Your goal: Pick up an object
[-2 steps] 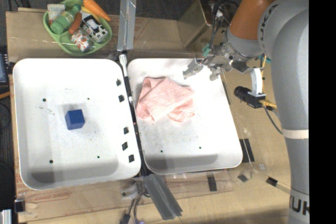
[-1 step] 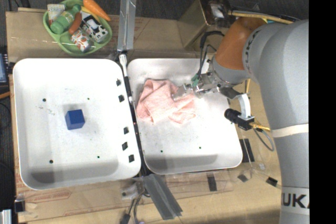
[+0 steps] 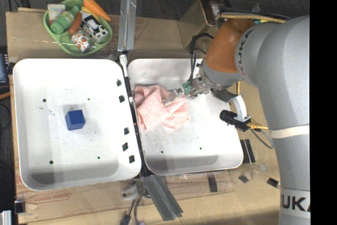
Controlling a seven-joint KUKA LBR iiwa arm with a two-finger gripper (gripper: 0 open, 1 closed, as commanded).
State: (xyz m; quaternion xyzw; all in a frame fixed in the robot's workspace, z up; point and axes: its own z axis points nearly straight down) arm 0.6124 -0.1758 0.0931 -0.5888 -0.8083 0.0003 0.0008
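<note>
One pink cloth (image 3: pixel 160 108) is lying crumpled in the right bin (image 3: pixel 221 158), against its left wall. The gripper (image 3: pixel 185 90) is reaching the cloth's upper right edge; jaw state cannot be told. Recommended: closing on a raised fold, lifting straight.

Arm (image 3: pixel 279 87) hides right bin (image 3: pixel 158 68) corner; bowl (image 3: pixel 58 39) items indistinct.

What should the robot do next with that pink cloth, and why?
Probably lift straight up a little and see whether the pink cloth comes along. The end effector sits right at the cloth's upper right edge in the right bin, and the cloth is bunched up there. The blue cube lies far off in the left bin, so the cloth is nearest.
</note>
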